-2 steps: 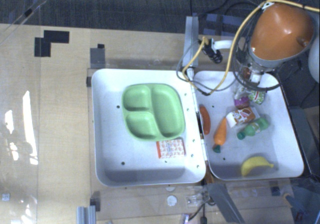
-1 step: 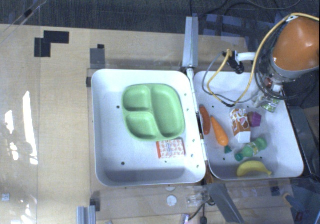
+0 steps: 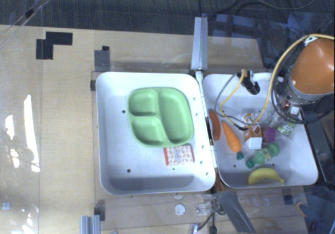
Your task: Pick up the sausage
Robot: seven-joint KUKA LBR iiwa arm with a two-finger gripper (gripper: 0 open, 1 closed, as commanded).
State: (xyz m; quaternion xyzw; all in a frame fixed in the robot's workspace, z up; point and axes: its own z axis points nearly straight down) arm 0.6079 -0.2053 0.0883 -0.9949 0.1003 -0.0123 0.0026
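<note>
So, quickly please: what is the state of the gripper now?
Gripper: cannot be told; it hangs over the right bin, apart from the sausage.

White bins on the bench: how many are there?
2. The left bin holds a green plate; the right bin holds the sausage, carrot and banana.
</note>
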